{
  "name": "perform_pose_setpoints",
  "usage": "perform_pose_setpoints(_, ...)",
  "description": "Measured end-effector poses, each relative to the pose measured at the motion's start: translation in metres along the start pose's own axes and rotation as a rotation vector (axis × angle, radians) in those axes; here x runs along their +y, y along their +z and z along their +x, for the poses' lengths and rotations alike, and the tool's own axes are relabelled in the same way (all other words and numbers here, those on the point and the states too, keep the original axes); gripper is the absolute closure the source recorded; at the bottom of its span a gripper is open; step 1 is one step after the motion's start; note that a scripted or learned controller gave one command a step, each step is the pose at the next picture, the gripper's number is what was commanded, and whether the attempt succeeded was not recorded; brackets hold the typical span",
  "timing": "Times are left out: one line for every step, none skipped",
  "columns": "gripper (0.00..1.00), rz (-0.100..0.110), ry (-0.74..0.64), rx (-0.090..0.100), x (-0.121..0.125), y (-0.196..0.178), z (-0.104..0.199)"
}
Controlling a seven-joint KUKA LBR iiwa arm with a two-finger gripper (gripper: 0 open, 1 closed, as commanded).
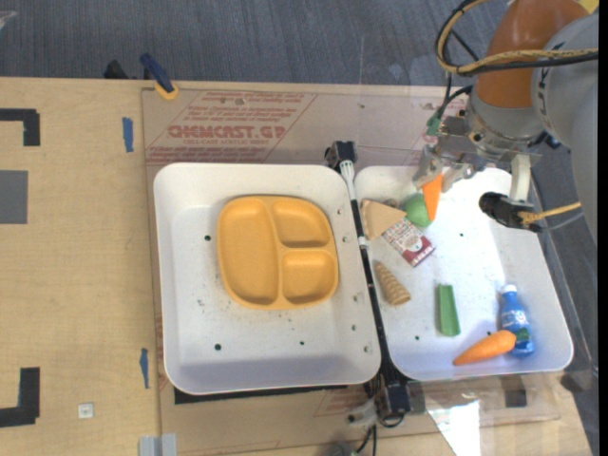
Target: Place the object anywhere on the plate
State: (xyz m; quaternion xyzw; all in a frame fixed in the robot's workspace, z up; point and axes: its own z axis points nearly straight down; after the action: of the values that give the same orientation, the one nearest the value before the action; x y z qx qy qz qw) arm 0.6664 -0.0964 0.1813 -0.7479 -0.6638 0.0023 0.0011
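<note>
So the arm (532, 55) came in from the upper right of the frame, and its gripper (439, 180) sat over the upper left part of the right bin (541, 283), pinched onto a small carrot (430, 199) by the orange end, with the green top hanging down and left. The carrot looked lifted off the bin floor, right above a tan wedge (381, 218) and a little red and white packet (409, 243). The yellow plate (277, 251), the divided kind with three sections, was sitting in the middle of the left bin (180, 340), well apart from the carrot. Lower down in the right bin there was a ridged tan cone (391, 284), a green stick (446, 310), a second carrot (484, 348) and a blue bottle (514, 320) touching it at the lower right.
</note>
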Motion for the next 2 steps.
perform_pose_setpoints(1.0, -0.017, -0.222, 0.001, -0.0578, -0.1093, 0.0414)
perform_pose_setpoints(0.0, -0.008, -0.22, 0.001, -0.0592, -0.1043, 0.0407)
